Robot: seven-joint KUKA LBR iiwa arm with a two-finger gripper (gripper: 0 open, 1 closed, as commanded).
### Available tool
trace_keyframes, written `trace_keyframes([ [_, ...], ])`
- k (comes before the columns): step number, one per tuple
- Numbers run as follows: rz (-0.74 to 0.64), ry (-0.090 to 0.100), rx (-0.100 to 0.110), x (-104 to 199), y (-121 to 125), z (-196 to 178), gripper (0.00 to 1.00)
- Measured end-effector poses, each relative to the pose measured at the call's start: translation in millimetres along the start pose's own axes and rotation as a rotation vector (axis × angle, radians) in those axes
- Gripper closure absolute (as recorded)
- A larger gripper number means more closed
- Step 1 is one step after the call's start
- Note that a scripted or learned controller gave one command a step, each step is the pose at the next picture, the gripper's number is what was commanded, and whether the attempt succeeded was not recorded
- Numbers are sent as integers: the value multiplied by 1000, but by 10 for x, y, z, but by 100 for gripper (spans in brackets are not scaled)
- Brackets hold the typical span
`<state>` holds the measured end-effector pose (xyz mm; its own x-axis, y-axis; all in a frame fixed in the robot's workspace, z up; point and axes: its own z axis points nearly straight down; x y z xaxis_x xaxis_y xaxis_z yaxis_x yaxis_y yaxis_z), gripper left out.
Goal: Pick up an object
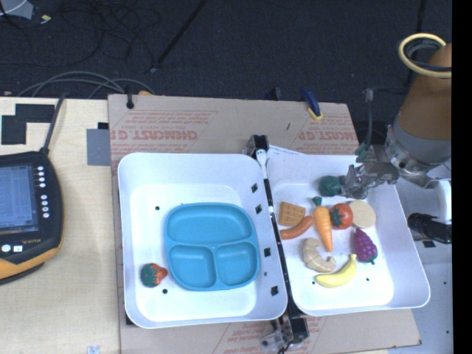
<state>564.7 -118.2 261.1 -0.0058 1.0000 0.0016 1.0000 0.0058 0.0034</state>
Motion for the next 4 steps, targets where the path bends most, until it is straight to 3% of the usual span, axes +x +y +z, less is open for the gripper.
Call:
trace_keyframes([
  [1,6,2,16,352,-420,773,100],
  [2,-1,1,1,1010,-416,127,100],
  [3,5,-1,-1,1066,-387,-606,100],
  [4,0,0,-1,1627,-393,-1273,100],
])
